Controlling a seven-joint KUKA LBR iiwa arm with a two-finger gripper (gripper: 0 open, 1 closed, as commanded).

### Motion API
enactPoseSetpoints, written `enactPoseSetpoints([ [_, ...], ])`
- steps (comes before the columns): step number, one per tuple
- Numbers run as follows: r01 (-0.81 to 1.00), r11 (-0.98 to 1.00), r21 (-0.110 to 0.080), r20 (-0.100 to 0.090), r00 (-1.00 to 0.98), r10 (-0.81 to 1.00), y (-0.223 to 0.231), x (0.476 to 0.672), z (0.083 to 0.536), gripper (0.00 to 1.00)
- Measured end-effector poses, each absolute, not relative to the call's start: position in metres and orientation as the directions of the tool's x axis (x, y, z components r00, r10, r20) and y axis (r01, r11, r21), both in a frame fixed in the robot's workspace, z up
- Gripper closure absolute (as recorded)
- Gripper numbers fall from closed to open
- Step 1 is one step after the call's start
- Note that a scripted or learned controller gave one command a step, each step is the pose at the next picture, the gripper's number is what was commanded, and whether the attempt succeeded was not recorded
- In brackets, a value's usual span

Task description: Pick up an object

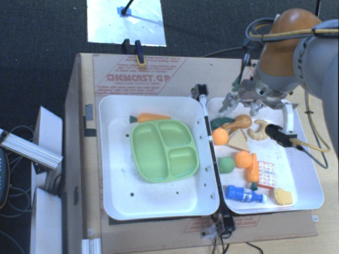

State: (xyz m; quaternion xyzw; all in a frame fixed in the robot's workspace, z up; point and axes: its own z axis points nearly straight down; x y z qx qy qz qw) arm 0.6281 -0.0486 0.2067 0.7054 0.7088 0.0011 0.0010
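One carrot half hidden behind green tray.

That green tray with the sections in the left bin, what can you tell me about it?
The green tray is a pale green divided plate, plastic by its look, with rounded corners and three compartments: one long one on the left side and two smaller ones on the right. It lies flat, right side up, slightly turned, in the middle of the left bin. Nothing sits in its compartments. An orange carrot lies along its far edge, seemingly touching it.
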Motion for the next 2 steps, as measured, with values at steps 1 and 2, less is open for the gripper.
enactPoseSetpoints([
  [1, 1.0, 0.003, 0.004, 0.0, -0.003, 1.0, -0.081, 0.606, 0.108, 0.0],
  [2, 1.0, -0.002, -0.023, 0.009, 0.003, 1.0, -0.114, 0.645, 0.088, 0.0],
])
